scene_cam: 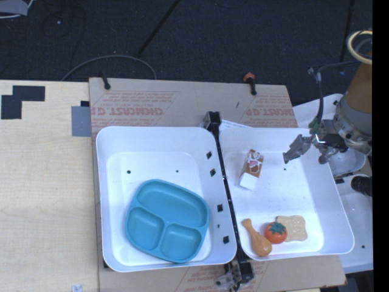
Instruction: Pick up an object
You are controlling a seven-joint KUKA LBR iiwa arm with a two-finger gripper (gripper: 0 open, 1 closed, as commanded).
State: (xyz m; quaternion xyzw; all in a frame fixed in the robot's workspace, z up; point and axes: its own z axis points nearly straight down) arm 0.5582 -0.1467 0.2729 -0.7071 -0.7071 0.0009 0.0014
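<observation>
Camera view shows the claw [309,148] hanging spread and unladen over the right bin [316,187], up and to the right of the small carton [251,168]. It looks like the approach step; next it must descend squarely onto the carton.

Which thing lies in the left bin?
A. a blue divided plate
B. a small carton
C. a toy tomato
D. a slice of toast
A: the blue divided plate lies in the left bin, while the toy tomato, the slice of toast and the small carton all lie in the right bin.
</observation>
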